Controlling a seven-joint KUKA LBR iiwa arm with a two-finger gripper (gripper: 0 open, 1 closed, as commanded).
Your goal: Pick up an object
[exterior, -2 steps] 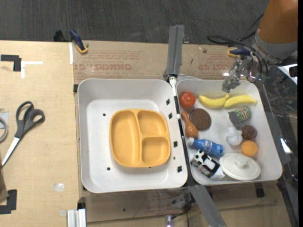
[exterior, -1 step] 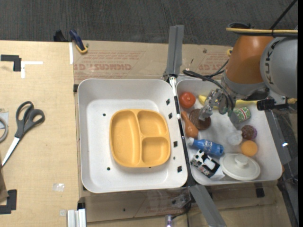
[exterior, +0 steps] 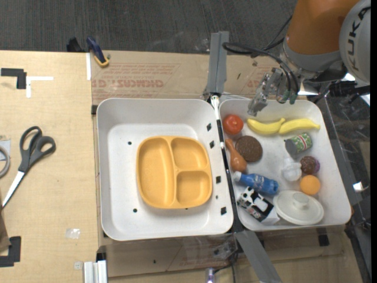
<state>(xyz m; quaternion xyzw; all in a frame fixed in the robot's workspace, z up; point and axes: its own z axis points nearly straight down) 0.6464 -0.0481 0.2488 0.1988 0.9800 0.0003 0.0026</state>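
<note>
Nearest us, right bin (exterior: 337, 158) held the pickable clutter, banana (exterior: 283, 125) at its far end, so we parked claw (exterior: 272, 94) above it, empty; finger spread unreadable.

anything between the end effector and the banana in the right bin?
Nothing visible. The end effector hangs over the far left part of the right bin, and the banana lies just beside it toward the near side, on top, uncovered. The tomato sits off to the left.
</note>
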